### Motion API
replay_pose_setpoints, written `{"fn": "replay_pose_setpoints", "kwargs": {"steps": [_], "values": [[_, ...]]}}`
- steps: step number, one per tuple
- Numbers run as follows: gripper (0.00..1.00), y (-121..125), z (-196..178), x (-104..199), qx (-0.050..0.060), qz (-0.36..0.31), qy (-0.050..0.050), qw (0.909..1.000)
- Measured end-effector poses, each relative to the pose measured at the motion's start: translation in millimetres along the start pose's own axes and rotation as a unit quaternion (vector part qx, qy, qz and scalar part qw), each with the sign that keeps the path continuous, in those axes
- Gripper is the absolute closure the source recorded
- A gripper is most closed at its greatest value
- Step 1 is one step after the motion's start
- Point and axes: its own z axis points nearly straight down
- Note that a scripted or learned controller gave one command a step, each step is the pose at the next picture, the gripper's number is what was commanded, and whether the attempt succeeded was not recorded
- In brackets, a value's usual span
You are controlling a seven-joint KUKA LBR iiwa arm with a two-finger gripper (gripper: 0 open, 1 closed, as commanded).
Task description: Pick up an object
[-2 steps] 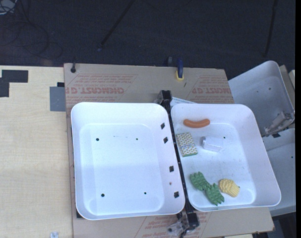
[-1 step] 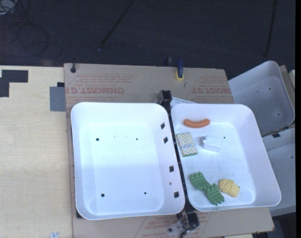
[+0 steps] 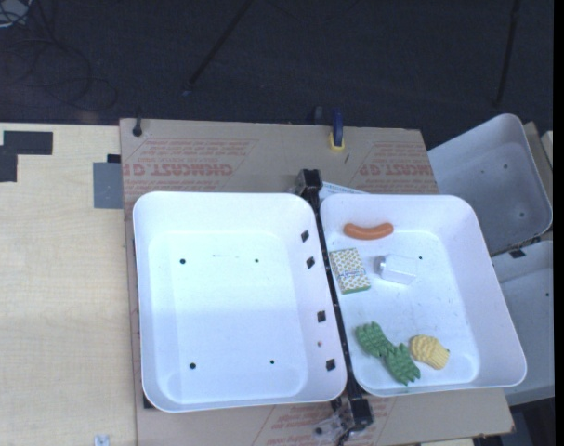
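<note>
The right bin (image 3: 477, 249) holds several small objects. An orange sausage-shaped toy (image 3: 368, 230) lies near its far edge. Below it a small patterned yellow-green box (image 3: 349, 270) rests by the left wall, with a clear white block (image 3: 396, 268) just to its right. Toward the front lie a green knobbly toy (image 3: 387, 350) and a yellow corn-like toy (image 3: 429, 351), close together.
The left bin (image 3: 156, 249) stands beside the right one, joined by a black clip strip (image 3: 323, 291). Both rest on a cardboard sheet (image 3: 226, 161) on the wooden bench. A grey-white panel (image 3: 495, 170) sits at the far right.
</note>
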Motion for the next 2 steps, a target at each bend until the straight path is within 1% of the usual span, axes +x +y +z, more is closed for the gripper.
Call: {"fn": "replay_pose_setpoints", "kwargs": {"steps": [1, 2], "values": [[1.0, 31, 8, 0, -0.001, 0.001, 0.0, 1.0], [1.0, 54, 23, -6, 0.0, 0.001, 0.0, 1.0]]}}
